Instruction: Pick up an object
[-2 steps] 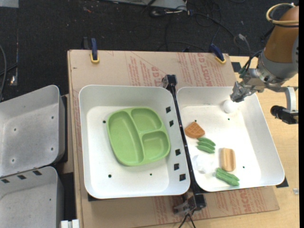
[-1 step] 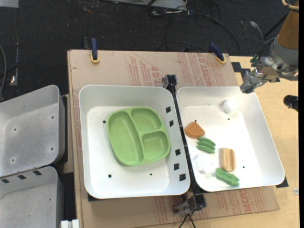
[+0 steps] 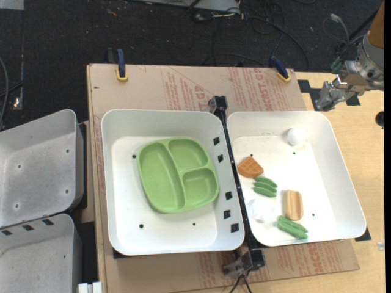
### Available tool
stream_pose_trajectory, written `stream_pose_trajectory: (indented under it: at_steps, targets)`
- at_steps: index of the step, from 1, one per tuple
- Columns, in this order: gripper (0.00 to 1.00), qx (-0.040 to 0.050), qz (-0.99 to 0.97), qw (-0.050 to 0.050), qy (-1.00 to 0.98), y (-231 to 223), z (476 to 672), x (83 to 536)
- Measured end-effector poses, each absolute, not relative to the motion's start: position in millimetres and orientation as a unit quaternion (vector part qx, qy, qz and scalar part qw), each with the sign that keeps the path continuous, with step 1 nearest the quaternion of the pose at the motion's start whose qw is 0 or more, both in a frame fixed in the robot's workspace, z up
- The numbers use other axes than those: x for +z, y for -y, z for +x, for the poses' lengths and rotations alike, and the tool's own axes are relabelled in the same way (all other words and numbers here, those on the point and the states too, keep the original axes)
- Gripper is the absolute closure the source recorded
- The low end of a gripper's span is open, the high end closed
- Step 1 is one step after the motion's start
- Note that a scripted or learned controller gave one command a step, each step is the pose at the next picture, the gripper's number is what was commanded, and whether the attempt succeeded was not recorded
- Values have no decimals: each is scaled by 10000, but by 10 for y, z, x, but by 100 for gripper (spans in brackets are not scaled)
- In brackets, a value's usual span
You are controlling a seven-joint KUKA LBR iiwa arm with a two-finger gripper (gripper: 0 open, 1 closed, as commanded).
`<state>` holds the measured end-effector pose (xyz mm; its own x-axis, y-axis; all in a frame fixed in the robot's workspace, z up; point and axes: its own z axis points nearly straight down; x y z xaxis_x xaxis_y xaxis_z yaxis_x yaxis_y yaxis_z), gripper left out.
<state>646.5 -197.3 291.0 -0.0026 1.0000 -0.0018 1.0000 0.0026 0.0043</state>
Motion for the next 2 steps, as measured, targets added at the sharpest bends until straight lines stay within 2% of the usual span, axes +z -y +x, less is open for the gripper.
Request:
stream_pose_trajectory:
  at_steps: [2]
  targets:
    - [100,4,7044,-4,-7098,914,6381,2922]
